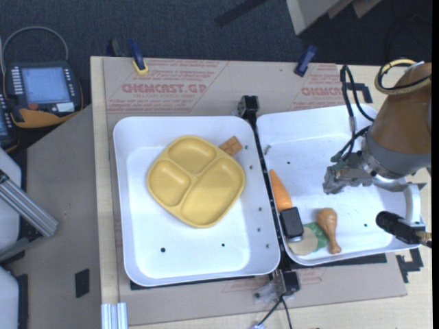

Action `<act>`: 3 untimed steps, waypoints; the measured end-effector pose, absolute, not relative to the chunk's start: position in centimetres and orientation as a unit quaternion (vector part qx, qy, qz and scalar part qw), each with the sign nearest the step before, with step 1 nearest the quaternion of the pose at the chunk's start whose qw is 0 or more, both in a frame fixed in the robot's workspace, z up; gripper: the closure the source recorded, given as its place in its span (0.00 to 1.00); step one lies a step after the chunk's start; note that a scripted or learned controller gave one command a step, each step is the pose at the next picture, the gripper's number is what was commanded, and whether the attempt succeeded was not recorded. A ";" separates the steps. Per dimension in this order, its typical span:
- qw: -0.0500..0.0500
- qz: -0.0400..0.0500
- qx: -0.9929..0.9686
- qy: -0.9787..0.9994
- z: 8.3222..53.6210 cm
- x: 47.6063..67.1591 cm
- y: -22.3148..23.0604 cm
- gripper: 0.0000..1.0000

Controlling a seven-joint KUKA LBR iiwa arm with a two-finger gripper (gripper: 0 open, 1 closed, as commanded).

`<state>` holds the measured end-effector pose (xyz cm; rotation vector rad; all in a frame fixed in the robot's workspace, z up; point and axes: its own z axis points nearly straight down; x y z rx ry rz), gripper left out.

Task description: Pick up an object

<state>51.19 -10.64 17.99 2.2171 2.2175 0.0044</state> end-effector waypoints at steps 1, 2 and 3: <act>0.003 0.002 0.707 0.708 23.4 52.3 -10.6 1.00; 0.004 0.002 0.706 0.708 29.7 52.3 -10.0 1.00; -0.001 0.000 0.705 0.709 28.9 52.4 -5.4 1.00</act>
